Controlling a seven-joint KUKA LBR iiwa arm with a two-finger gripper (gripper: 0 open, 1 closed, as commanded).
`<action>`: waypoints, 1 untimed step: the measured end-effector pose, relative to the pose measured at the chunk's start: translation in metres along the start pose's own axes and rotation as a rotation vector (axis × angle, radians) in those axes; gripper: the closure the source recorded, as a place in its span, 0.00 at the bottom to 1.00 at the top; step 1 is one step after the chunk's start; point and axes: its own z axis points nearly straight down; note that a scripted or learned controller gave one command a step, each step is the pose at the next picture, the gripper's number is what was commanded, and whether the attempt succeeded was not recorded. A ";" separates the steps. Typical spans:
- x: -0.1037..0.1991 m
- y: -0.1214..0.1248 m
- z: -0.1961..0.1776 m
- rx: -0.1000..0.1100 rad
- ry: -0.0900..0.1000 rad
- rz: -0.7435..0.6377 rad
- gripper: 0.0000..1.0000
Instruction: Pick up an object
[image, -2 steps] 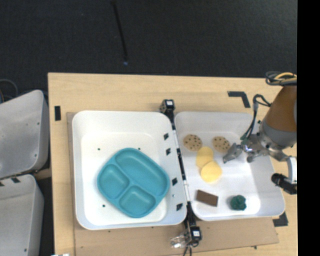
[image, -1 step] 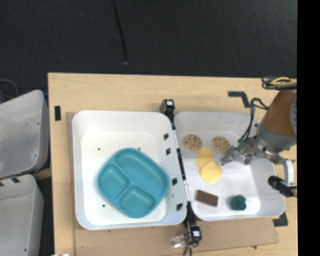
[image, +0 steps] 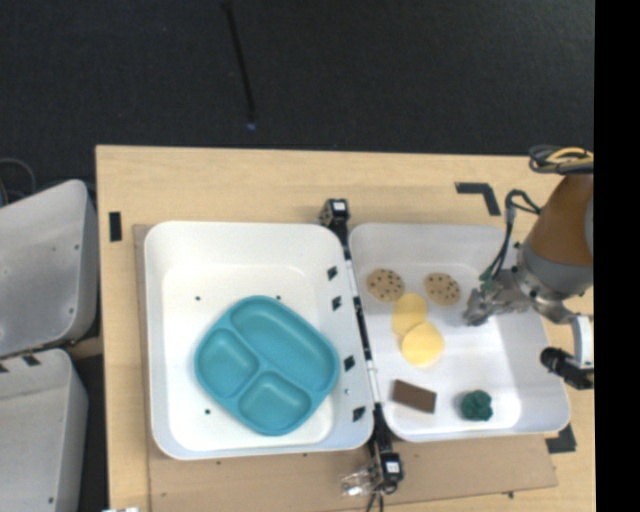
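The right bin (image: 455, 238) holds two brown cookies (image: 384, 284) (image: 441, 288), two yellow rounds (image: 409, 313) (image: 422, 343), a brown block (image: 413, 396) and a small dark green lump (image: 476, 404). My gripper (image: 478, 307) hangs low over the right side of this bin, just right of the second cookie and apart from it. I see nothing between its fingers.
The left bin (image: 165, 300) carries a blue divided tray (image: 265, 364). The grey arm with its orange band (image: 562, 222) comes in over the right bin's far right edge. Black clips line the seam between the bins (image: 355, 330).
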 end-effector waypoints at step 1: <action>0.006 0.005 -0.047 0.000 0.002 -0.012 1.00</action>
